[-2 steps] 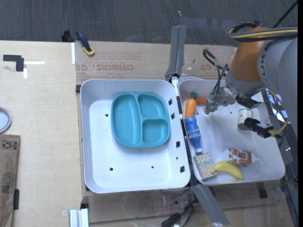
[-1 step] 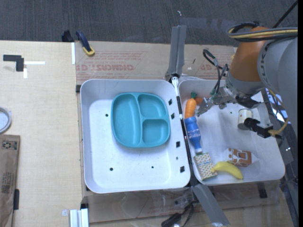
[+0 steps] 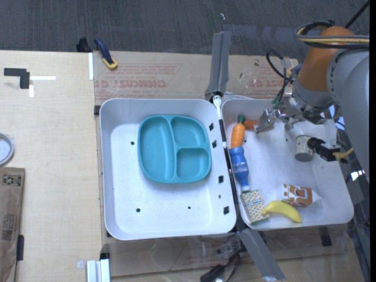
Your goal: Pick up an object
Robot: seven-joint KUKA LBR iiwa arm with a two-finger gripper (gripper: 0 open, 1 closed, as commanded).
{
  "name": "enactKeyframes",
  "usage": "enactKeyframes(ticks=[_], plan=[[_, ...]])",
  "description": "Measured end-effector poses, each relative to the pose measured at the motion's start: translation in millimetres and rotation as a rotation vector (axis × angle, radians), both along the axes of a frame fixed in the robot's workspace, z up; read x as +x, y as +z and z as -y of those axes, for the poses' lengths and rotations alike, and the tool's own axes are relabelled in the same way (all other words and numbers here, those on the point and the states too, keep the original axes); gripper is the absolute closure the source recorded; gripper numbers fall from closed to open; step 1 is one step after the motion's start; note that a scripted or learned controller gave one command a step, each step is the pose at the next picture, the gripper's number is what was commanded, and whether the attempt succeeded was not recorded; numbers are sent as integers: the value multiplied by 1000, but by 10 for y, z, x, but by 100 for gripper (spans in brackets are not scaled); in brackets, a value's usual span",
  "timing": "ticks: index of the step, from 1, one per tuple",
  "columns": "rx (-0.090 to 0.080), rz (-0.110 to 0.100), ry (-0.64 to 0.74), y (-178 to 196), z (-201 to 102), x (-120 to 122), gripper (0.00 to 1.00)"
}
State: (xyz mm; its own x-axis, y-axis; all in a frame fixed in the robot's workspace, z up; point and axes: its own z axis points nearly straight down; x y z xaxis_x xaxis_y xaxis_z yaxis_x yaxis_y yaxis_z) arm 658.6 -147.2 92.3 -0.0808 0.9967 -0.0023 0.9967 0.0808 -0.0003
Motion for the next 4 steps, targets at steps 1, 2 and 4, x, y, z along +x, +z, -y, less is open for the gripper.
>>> enactKeyframes(ticks=[1, 2, 4], plan=[[-2, 0, 4, 100, -5, 5, 100], [-2, 0, 4, 98, -7, 6, 0], [-5, 3, 7, 203, -5, 14, 100]])
